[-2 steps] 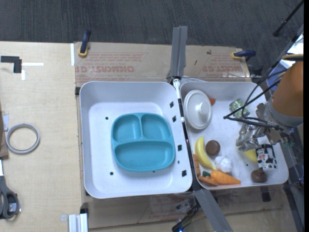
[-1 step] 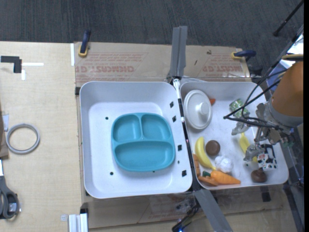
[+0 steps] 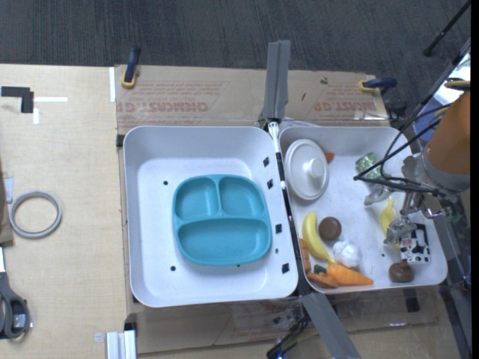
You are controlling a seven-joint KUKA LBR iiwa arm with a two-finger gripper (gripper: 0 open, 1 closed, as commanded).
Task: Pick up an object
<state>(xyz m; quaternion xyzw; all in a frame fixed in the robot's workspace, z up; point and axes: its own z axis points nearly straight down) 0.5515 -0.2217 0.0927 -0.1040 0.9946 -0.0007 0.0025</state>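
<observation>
We see the gripper (image 3: 404, 239) low in the right bin (image 3: 352, 142); its fingers' state we cannot tell. The far cardboard (image 3: 179, 103) carries mirrored red lettering we cannot read.

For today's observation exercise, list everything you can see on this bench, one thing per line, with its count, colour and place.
Bins: two, white, side by side.
Divided plate: one, teal, left bin.
Lidded bowl: one, white, right bin, far left corner.
Banana: one, yellow, right bin.
Brown ball: one, beside the banana.
Carrot: one, orange, right bin's near edge.
Brown lump: one, near right corner.
Tape roll: one, grey, bench left.
Clamps: two, blue and yellow, far edge.
Gripper: one, over the right bin.
</observation>
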